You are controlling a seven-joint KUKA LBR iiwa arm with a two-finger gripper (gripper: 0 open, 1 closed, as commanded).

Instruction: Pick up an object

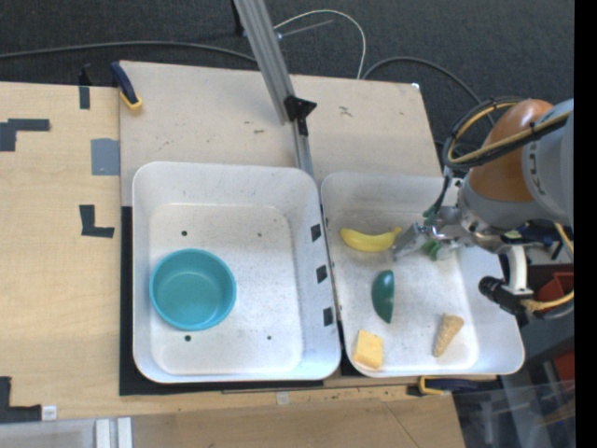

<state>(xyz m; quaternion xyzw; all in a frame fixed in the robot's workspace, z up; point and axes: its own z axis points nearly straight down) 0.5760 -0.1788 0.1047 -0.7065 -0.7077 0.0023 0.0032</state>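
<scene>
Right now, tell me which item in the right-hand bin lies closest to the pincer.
The yellow banana. Its right tip sits just beside the pincer, while the dark green piece, the yellow block and the tan cone all lie nearer the bin's front edge.

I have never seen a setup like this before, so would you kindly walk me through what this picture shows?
This is a single picture from one camera fixed above a workbench, looking down at a slant. The grey machine with the orange band at the right is a robot arm, run by a program, and its task is to pick up an object. Its gripper is down in the right bin, next to the right end of a yellow banana. I cannot make out anything held in it. That bin also holds a dark green piece, a yellow block and a tan cone-shaped piece. The left bin holds a blue bowl. Both white bins sit side by side on the bench.
</scene>
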